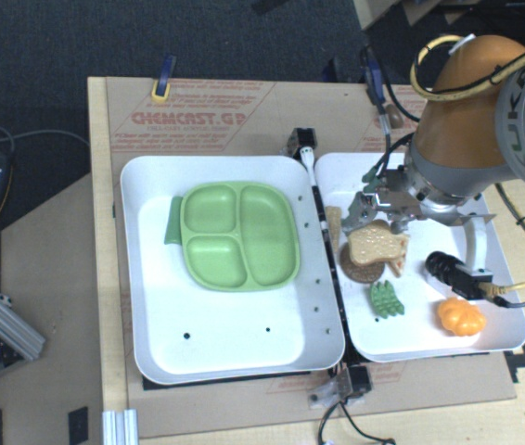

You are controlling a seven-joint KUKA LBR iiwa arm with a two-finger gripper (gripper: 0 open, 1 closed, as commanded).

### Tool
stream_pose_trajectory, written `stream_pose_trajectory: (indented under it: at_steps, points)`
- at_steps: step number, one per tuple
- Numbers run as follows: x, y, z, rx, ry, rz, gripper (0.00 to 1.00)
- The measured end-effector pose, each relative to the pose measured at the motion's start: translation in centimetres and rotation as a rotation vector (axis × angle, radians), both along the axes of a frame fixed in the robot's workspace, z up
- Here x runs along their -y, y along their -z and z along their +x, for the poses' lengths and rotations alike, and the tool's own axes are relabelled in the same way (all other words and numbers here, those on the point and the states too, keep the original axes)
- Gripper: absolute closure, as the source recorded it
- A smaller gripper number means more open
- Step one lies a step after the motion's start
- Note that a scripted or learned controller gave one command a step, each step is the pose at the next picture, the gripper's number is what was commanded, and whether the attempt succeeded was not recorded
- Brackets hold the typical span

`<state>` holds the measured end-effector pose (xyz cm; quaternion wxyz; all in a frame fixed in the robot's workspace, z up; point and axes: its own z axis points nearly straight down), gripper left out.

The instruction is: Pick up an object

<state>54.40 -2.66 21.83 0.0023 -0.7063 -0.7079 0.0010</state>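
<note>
Orange lump [460, 316], green sprig [388, 299], bread slice [377, 245] partly hidden beneath tool [380, 213]

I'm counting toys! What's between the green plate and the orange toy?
In the camera view, the bins' meeting rims, then a small green toy, lie between the green plate and the orange toy.

The bench [235, 119] is a flat board faced with what looks like brown paper, printed "CHEMCAST" in red near its far edge. A blue and yellow clamp [162, 80] grips that edge. Two shallow white bins lie directly on it, touching side by side: the left bin [235, 336] and the right bin [411, 336]. A black clip [301, 143] sits at their far junction.
</note>
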Motion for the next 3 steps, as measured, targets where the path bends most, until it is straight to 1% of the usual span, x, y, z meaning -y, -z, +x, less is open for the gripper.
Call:
stream_pose_trajectory:
  at_steps: [1, 2, 3]
  points:
    - [-1.3, 0.2, -4.7, -0.002, 0.003, 0.0, 1.0]
    - [-1.9, -1.2, -6.4, 0.001, 0.002, 0.0, 1.0]
    - [-2.5, -1.5, -6.3, 0.006, 0.001, -0.001, 1.0]
